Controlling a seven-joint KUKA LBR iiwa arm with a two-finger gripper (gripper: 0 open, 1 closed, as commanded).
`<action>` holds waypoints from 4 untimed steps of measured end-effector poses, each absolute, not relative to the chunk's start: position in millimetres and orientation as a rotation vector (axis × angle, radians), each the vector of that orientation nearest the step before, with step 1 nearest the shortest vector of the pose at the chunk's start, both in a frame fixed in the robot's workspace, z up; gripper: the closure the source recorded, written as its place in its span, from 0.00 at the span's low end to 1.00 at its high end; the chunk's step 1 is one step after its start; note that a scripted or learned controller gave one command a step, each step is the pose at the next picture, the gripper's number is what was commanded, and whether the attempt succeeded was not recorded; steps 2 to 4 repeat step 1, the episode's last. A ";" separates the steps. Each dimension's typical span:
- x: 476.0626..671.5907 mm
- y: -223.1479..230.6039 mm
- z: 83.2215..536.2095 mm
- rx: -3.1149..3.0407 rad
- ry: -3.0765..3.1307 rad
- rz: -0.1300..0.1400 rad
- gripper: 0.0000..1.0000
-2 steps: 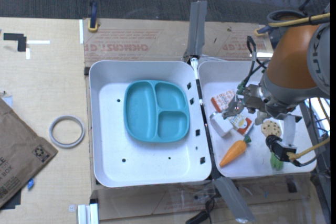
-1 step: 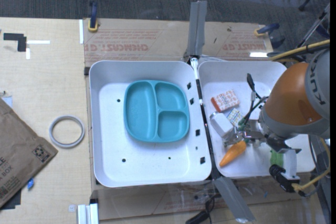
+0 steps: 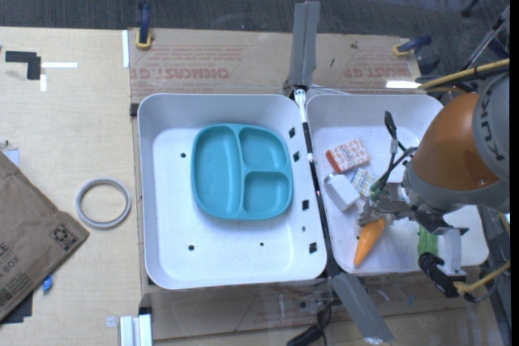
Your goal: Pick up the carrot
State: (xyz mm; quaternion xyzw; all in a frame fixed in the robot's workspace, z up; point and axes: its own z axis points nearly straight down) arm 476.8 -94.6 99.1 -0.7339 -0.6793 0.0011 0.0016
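The orange carrot (image 3: 368, 242) lies in the right bin (image 3: 357, 105) near its front wall, thick end up and tip pointing toward the front left. My gripper (image 3: 379, 212) hangs right over the carrot's thick end, at or touching it. The wrist and orange band hide how it meets the carrot.
Just left of the gripper sit a white box (image 3: 341, 191), a blue-white packet (image 3: 362, 180) and a red-white packet (image 3: 347, 154). A green item (image 3: 427, 242) lies under the arm. The left bin (image 3: 154, 174) holds a teal divided plate (image 3: 242, 172). A tape roll (image 3: 103, 202) rests on the bench.
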 end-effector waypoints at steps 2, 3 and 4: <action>485.3 -70.8 190.9 -2.259 -2.183 0.003 1.00; 485.3 -70.8 190.9 -2.259 -2.183 0.003 1.00; 485.3 -70.8 190.9 -2.259 -2.183 0.003 1.00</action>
